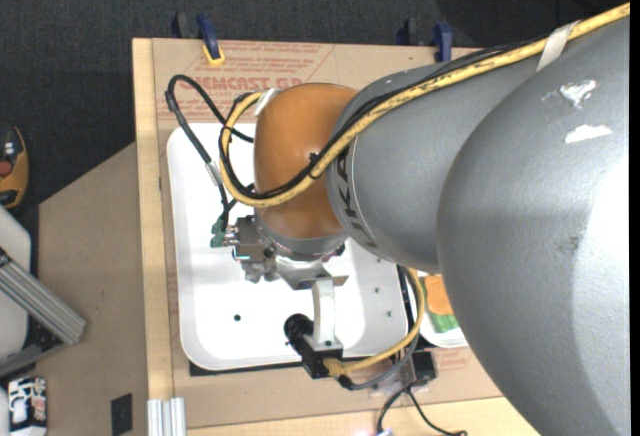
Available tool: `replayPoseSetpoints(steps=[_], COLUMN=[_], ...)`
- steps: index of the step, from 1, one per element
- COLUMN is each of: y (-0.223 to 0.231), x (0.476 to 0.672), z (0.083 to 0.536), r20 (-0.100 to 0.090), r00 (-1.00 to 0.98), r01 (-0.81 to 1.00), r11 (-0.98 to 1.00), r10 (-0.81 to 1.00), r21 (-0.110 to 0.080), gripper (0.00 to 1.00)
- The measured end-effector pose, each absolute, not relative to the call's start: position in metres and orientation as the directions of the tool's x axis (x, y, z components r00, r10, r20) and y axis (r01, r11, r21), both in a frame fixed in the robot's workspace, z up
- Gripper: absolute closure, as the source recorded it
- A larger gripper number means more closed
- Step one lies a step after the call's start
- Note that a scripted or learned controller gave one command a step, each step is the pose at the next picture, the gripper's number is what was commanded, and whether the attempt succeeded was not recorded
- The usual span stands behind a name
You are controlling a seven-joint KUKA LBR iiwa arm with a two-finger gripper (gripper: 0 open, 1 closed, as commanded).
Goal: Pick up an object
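Arm over left bin, object hidden.

Arm: grey, reaching in from right, fills much of view.
Wrist band: orange, pointing down, yellow and black cables looped round it.
Gripper: below band; jaws hidden.

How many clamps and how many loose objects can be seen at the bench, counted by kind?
Blue clamps: 2
Orange and green object: 1, partly hidden by the arm
Total: 3
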State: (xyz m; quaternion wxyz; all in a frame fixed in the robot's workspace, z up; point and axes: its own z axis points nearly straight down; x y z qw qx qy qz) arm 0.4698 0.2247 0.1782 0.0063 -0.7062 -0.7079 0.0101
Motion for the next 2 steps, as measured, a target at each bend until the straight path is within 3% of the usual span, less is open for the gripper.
replayPoseSetpoints(steps=[1, 2], y=[0.225, 0.223], x=[0.481, 0.593], z=[0.324, 0.298], r20=[0.008, 0.0], r00=[-0.002, 0.004], r01=[1.0, 1.0], r11=[0.002, -0.004], r10=[1.0, 1.0], r21=[0.015, 0.006], gripper=[1.0, 1.0])
